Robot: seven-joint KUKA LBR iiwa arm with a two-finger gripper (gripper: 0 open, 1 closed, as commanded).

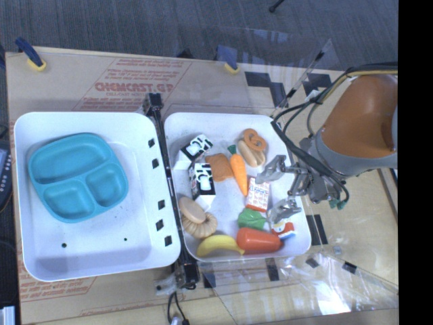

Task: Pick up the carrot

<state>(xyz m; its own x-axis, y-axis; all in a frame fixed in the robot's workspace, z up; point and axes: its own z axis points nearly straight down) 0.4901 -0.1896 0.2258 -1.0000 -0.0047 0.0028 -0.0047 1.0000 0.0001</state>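
The carrot [239, 172] is smooth, orange and pointy, with a green top. My gripper [279, 186] hangs just right of it, shiny metal fingers [272, 168] spread apart, holding nothing.

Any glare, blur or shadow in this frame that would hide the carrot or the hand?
Camera view: lighting is even and soft; the carrot reads clearly, no glare on it. The hand is slightly soft, open over the right bin. Clear plastic at the lower right catches faint reflections.
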